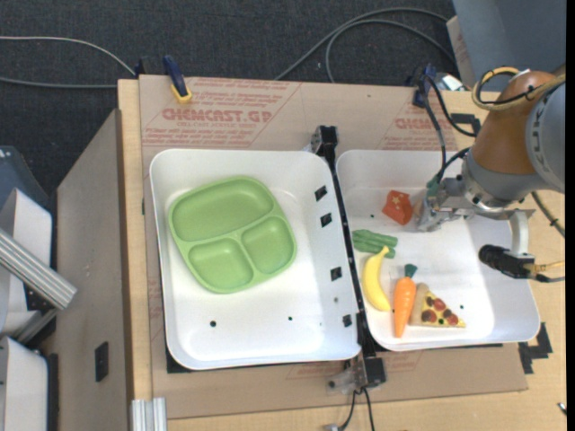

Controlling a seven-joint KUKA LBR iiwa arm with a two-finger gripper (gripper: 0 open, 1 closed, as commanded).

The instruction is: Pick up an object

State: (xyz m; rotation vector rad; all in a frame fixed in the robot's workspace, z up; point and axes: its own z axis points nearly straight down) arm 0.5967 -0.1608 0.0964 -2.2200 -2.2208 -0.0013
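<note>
Camera view, starting at the near edge of the right bin: a pizza slice lies flat by the near rim, well below the pincer and almost straight under it in the picture. Touching the slice's left corner is a carrot, standing lengthwise with its green top pointing away from the camera; it sits below the pincer and a little to its left. Just left of the carrot is a banana, curved, lying nearer the divider between the bins than the pincer does. Farther back, a green bean pod rests at the banana's far tip, to the pincer's lower left. Farther still, a red toy sits just beside the pincer on its left, at about the same depth in the bin; whether the two touch cannot be told.

The pincer is low over the right bin's floor, hanging from the grey arm with its orange band. Whether it is open or closed cannot be told, and nothing is visibly held in it.

Well to the pincer's left, across the divider, the left bin holds a green divided plate. Beyond both bins, a cardboard sheet covers the bench.
</note>
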